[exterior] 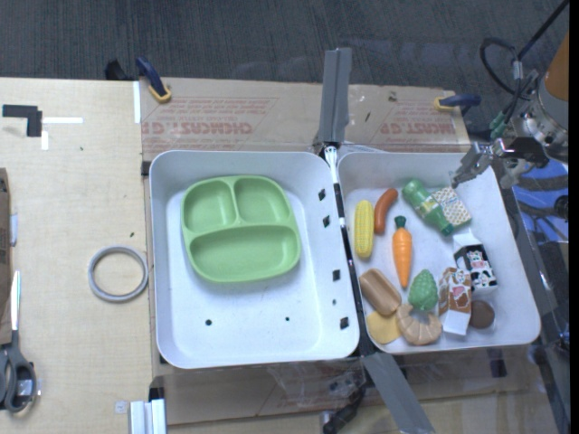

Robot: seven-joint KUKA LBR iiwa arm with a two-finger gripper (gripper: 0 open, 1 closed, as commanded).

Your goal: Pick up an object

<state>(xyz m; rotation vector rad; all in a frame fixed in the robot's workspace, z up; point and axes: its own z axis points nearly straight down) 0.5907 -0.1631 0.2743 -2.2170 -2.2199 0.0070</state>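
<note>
While the arm reaches in from the right, its gripper hangs over the top right edge of the right bin. It holds nothing, and I cannot tell how its tips stand because they look too small and dark.

Toy food lies in that bin. A green bottle lies tilted near the top, just below the gripper. Beside it are a red sausage and a yellow corn cob. A carrot lies in the middle. A small milk carton sits to the right. Lower down, a hot dog bun, a green veggie and a croissant crowd close together.

A green divided plate rests in the left bin. A roll of tape lies on the bench.
</note>
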